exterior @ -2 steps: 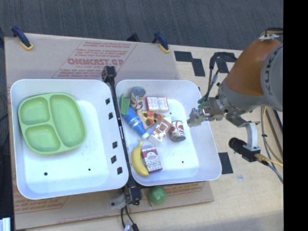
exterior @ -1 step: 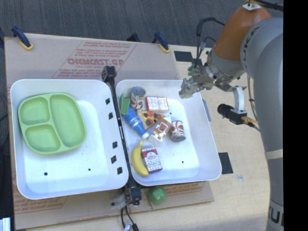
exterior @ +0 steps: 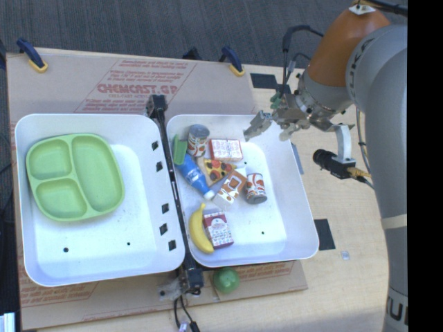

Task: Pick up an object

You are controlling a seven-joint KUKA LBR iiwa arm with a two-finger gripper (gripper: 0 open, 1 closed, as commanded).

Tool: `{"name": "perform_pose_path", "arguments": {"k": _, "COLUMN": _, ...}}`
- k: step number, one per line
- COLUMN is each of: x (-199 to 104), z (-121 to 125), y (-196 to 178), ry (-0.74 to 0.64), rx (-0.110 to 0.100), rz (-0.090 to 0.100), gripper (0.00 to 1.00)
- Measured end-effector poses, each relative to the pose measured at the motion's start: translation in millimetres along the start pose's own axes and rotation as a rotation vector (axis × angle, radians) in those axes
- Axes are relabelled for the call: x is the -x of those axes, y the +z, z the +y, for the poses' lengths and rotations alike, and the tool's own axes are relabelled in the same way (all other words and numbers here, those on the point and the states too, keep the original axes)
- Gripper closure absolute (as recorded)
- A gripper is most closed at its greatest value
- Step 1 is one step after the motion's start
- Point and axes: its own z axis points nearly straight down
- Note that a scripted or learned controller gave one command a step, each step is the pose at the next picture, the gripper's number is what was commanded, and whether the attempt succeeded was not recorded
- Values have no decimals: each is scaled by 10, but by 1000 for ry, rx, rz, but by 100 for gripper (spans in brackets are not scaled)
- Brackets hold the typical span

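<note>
A: What sits on the worktop (exterior: 346,254), going from the biggest thing down?

B: One grey arm (exterior: 387,116) with an orange band comes in from the right. Then two shallow white bins side by side. The left bin (exterior: 90,254) carries one green divided plate (exterior: 74,176) with three sections. The right bin (exterior: 277,227) carries a cluster of small groceries.

A: How many pieces are in that cluster?

B: One banana (exterior: 199,230), one blue bottle (exterior: 194,177), two cans, two red and white cartons, and a few small packets too jumbled to count. One can (exterior: 198,141) stands near the bin's far wall, and the other can (exterior: 255,187) lies on its side toward the right. One carton (exterior: 226,149) lies beside the standing can; the other carton (exterior: 218,229) touches the banana. One green ball (exterior: 225,279) lies outside, just past the near edge of the right bin.

A: Which way do the long things run?

B: The banana runs far to near, curved, along the bin's left wall. The bottle slants from far left to near right, cap toward the near side.

A: And the claw?

B: The claw (exterior: 266,126) hangs over the far right corner of the right bin, pointing left. It has hold of nothing. How wide it stands I cannot tell. The groceries lie apart from it, to its left and nearer the camera.
</note>
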Motion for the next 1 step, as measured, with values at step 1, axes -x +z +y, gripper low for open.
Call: {"name": "perform_pose_path", "arguments": {"k": 1, "x": 0, "z": 0, "y": 0, "ry": 0, "rx": 0, "rz": 0, "gripper": 0}}
